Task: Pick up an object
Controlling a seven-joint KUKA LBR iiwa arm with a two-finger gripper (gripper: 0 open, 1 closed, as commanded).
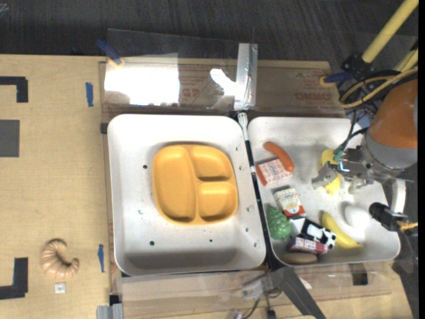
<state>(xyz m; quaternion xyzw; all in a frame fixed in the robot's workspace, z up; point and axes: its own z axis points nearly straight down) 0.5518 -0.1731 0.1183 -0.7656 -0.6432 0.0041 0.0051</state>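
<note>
Camera view, claw: the gripper [334, 173] sits low in the right bin [382, 248], at the end of the grey arm with its orange band [400, 115]; whether it is wide or narrow cannot be told, since the wrist and cables hide it.
Nearest thing: a small yellow object [329, 158] lies touching or just under the claw; nothing shows it as held.
Near the claw: a white rounded object [354, 216] lies just below it, and a banana [340, 231] beside that.
Farther left in the same bin: an orange sausage-like toy [279, 154], a red and white packet [273, 171], a smaller printed packet [288, 201], a green leafy toy [279, 225] and a black and white box [312, 236].
Left bin: the left bin [126, 178] holds a yellow divided tray [194, 181], well apart from the claw.
Bench: a tan curled toy [60, 258] lies outside both bins at lower left.
Step in hand: by my judgement, the reach down onto a target, most likely the small yellow object.
Next move calls for: closing squarely on that object, then a straight lift clear of the bin wall; a glancing grip could let it slip.
</note>
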